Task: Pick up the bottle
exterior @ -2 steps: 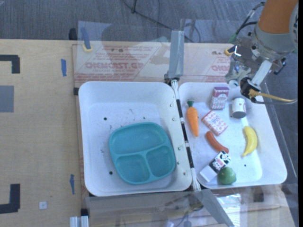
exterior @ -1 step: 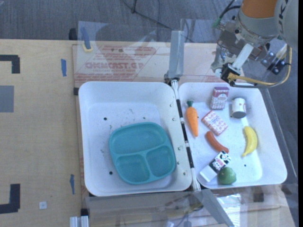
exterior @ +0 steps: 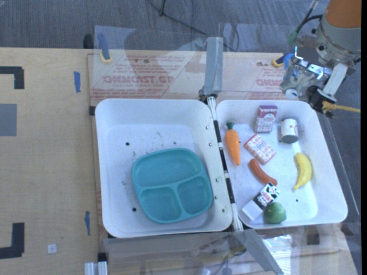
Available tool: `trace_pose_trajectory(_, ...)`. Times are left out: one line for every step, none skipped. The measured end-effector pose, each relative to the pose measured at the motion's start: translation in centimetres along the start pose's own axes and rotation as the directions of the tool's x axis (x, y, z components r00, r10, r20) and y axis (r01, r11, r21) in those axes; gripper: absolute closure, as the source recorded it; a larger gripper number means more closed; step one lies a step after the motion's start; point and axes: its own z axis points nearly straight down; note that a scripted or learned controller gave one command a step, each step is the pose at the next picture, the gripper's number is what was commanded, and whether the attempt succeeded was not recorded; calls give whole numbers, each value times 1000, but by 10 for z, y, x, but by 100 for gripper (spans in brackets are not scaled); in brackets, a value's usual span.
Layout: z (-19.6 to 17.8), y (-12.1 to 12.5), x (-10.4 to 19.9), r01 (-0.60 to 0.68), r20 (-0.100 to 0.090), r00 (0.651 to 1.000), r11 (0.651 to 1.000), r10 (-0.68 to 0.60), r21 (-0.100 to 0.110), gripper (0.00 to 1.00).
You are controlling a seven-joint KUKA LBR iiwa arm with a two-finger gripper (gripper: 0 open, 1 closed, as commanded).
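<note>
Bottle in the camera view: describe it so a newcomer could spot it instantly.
Start at the right-hand white bin, the one full of toy food. Go to its near edge, by the divider between the bins: the bottle lies tilted there, touching the green lime and just below the red sausage. It is the one item with a black-and-white cow-patch label on a white body.

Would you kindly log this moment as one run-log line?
task: pick up bottle | gripper: above right bin's far edge, holding nothing | bottle: lying in right bin, near front, beside lime
</note>
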Motion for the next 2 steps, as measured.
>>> trace_pose_trajectory(-29, -26, 97, -72, -2, 997, 997, 72, -1, 100)
trace_pose_trajectory(-105, -47, 191, -202, -1, 979, 979, 202, -1, 100)
